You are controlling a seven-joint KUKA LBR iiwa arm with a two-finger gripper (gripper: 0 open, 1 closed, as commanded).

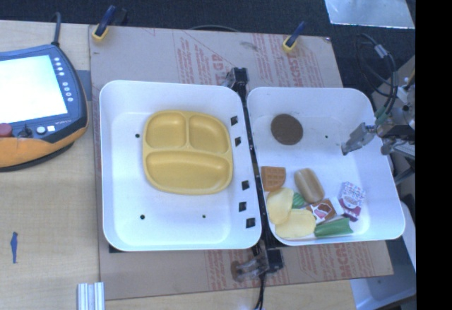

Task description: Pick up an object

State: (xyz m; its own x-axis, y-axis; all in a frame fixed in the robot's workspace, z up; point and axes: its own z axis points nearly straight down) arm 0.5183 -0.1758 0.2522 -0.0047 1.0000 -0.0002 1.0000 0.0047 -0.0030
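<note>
Where the arm comes in from the right, the gripper hangs over the right bin, near its right wall and above bare white floor. It is small and partly lost against the cables behind it, so I cannot tell whether it is open or closed, and nothing shows in its grasp.

The objects to pick all lie in this right bin. A round brown cookie sits alone in the upper middle, well apart from the gripper. The rest crowd the lower part. A square waffle lies by the left wall, with a tan roll just beside it. Below them two pale yellow pieces touch each other, the lower one resting against the bin's near wall. A small brown-and-white item lies between the roll and a green piece; what it is cannot be told. A red-and-white packet lies to the right of that cluster, below the gripper and apart from it.

The left bin holds a yellow divided plate, lying flat near its middle. Both bins rest on a cardboard sheet, which two blue-and-yellow clamps hold at its far edge. A pendant with a lit screen lies on the bench to the left.
</note>
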